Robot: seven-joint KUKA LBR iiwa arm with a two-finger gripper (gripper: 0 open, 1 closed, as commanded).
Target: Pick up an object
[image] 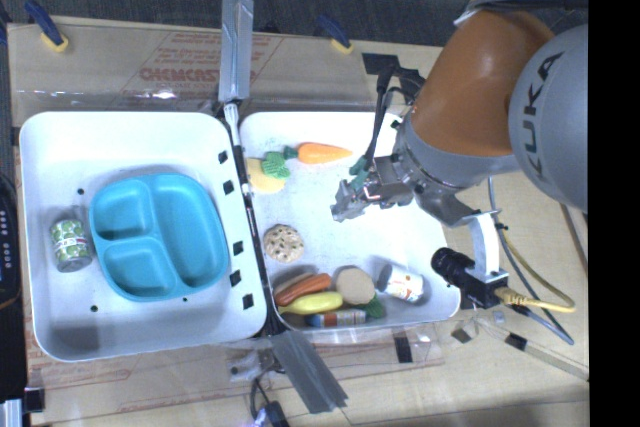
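White bins: two sat side by side on the bench; the right bin (420, 130) served as the landmark for everything below, and the left bin (40, 165) touched its left wall.
Arm: grey with an orange band (480, 80), it reached over the right bin's right rim.
Gripper (350, 200): it hung above the bare middle of the right bin's floor; whether its fingers were apart or together could not be told, and nothing showed between them.
Carrot (322, 153): orange, lying near the right bin's back wall, up and left of the gripper.
Yellow and green toy (267, 171): in the right bin's back left corner, just beside the carrot's leafy end.
Cookie (283, 242): round and speckled, near the right bin's left wall.
Front cluster: a red sausage (298, 286), a yellow banana-like piece (312, 304), a tan round piece (354, 284) and a small white bottle (403, 286) crowded along the right bin's front wall.
Blue tray (155, 235): divided, lying in the left bin, left of the right bin.
Small jar (70, 242): green contents, at the left bin's far left side, well apart from the right bin.
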